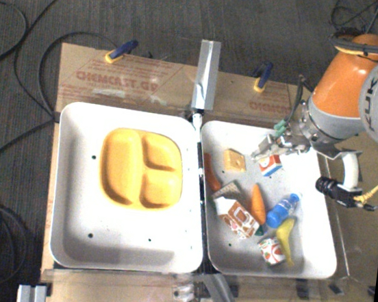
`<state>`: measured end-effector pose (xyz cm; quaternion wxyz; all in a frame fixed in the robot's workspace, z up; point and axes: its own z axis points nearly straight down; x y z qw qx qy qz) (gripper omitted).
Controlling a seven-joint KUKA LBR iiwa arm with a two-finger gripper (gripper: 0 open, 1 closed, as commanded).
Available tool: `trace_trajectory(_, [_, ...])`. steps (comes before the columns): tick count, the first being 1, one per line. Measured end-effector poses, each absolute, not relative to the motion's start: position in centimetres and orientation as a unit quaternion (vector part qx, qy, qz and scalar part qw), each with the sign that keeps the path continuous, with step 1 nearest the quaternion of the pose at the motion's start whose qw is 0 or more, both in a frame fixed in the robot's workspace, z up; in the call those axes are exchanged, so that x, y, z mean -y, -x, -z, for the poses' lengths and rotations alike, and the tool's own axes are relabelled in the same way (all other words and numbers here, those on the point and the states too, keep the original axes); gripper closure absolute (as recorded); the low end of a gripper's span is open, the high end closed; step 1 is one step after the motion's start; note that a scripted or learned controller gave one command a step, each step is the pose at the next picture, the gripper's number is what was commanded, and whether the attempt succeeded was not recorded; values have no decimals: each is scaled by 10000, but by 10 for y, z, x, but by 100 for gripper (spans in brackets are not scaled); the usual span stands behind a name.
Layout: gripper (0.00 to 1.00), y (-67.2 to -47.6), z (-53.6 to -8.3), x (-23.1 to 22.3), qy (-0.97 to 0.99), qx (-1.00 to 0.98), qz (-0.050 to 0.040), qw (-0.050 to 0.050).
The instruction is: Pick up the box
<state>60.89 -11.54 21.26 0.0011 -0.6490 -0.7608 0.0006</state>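
A small white box with red and blue print lies in the right bin, near its back wall. My gripper hangs directly over that box, at or just above its top; whether it touches the box cannot be made out. A larger red and white carton lies tilted in the middle of the same bin.
Around the box in the right bin lie a tan cracker square, a carrot, a blue bottle, a yellow banana, a small red and white can and a red-orange stick. The left bin holds a yellow compartment tray.
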Motion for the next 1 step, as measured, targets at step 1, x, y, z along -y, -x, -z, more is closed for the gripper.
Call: trace_trajectory(1, [100,-583,-231,73,6320,7750,-10,2])
